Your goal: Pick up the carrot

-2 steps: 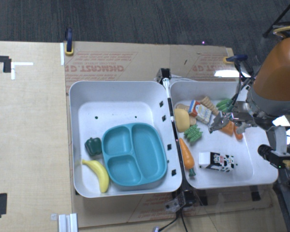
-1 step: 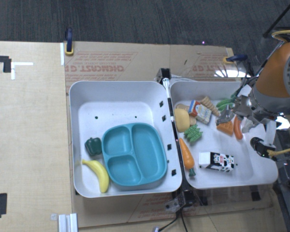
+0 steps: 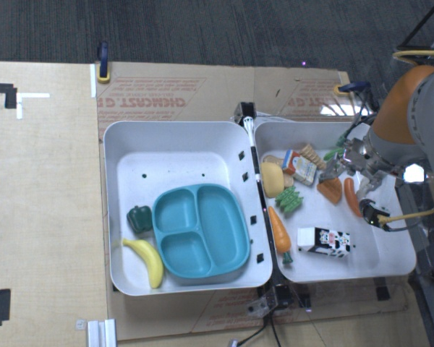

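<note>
The carrot (image 3: 278, 229) lies along the left wall of the right bin (image 3: 390, 264), tilted, its green top toward the front left corner. The gripper (image 3: 349, 166) hovers near the bin's right edge; its finger state cannot be told. A milk carton (image 3: 323, 241) sits just beside the carrot.

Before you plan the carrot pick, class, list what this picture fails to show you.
- Gripper: whether open or shut, blurred among wrist parts in the camera view.
- Carrot: its leafy lower end, small and against the bin wall.
- Milk carton: its print, too small to read.
</note>
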Robot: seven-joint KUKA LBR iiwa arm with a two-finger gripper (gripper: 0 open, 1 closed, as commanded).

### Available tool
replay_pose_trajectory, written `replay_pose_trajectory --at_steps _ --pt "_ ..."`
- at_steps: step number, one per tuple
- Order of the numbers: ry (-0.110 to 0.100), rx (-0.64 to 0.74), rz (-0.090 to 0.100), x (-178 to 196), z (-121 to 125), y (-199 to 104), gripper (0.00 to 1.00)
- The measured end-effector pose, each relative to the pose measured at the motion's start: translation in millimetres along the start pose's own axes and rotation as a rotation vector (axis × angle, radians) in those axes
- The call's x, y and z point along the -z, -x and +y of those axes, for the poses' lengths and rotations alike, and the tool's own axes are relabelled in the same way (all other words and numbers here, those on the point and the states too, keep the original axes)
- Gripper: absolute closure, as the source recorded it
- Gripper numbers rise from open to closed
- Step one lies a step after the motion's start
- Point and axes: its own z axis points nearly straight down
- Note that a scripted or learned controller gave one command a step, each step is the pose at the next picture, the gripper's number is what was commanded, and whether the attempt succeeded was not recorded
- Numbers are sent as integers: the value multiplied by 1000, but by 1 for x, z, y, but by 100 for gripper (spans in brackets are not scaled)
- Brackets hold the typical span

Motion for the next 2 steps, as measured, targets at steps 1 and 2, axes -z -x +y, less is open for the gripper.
replay_pose_trajectory --at_steps 1,2 --pt "-6 -12 0 44 -66 -49 0" --pt "-1 -149 -1 -2 -6 -7 0"
